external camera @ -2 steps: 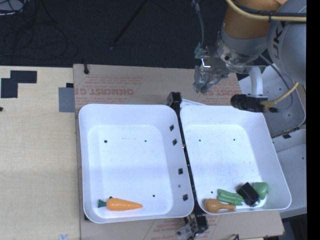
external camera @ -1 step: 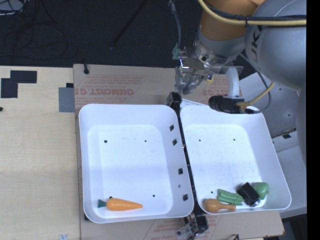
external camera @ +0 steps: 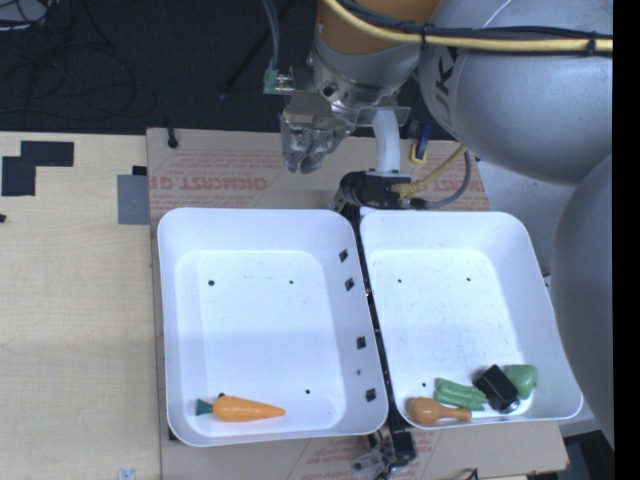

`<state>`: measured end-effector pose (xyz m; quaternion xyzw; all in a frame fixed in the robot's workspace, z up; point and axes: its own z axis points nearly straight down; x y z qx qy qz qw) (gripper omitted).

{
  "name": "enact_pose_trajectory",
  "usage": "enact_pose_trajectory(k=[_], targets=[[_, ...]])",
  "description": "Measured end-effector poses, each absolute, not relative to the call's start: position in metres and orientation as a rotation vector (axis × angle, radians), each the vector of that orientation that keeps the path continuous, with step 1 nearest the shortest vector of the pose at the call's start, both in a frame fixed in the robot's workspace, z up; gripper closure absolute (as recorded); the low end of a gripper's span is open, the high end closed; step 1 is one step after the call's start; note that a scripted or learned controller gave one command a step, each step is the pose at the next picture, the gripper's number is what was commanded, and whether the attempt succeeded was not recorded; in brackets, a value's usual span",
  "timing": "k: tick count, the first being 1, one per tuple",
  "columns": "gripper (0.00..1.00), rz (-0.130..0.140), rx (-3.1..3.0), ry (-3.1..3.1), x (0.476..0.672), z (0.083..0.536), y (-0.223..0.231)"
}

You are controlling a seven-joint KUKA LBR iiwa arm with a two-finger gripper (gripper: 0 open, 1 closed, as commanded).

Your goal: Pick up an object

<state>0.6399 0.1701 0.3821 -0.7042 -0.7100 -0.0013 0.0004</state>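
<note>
An orange toy carrot (external camera: 247, 408) lies at the front of the left bin (external camera: 190, 268). In the right bin's (external camera: 530, 258) front right corner sit a green bean-like piece (external camera: 460, 393), a small black block (external camera: 497, 388), a green leafy piece (external camera: 522, 376) and an orange pear-shaped piece (external camera: 436, 411), packed close together. My gripper (external camera: 305, 155) hangs high above the back edge of the left bin, over the cardboard, far from every object. Nothing shows between its fingers.
Brown cardboard (external camera: 230, 173) lies under both bins. A black clip row (external camera: 355, 298) runs along the seam between the bins. Cables and a white post (external camera: 388, 148) stand behind the right bin. The large grey arm body (external camera: 520, 58) fills the upper right.
</note>
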Motion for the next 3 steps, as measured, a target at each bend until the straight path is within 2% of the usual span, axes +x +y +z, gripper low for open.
enact_pose_trajectory(k=[1,2,3], targets=[[1.00,0.003,-2.213,-2.227,0.643,0.369,0.241],[1.00,0.013,-2.226,-2.213,0.644,0.338,0.155],[1.00,-0.006,-2.211,-2.230,0.643,0.394,0.239]])
